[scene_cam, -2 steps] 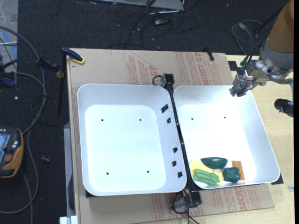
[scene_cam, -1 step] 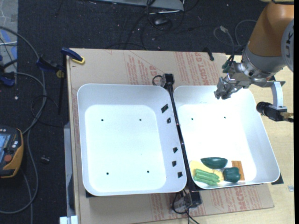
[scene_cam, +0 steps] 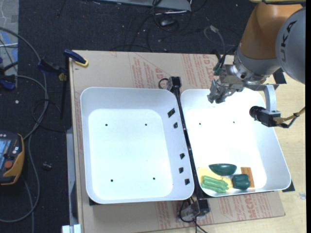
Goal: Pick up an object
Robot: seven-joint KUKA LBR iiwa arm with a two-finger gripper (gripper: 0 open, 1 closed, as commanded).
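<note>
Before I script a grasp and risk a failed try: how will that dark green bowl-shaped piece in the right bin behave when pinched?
The dark green bowl looks rigid. Its rounded body may rock or slip sideways. It touches the light green piece, so a push likely nudges that too.

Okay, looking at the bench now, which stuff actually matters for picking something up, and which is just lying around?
For the job:
gripper, over the right bin's far end
right bin
dark green bowl-shaped piece
light green ridged piece
dark green block
orange flat piece

Lying about:
left bin
yellow-tipped clamp
handheld unit
floor cables
</note>
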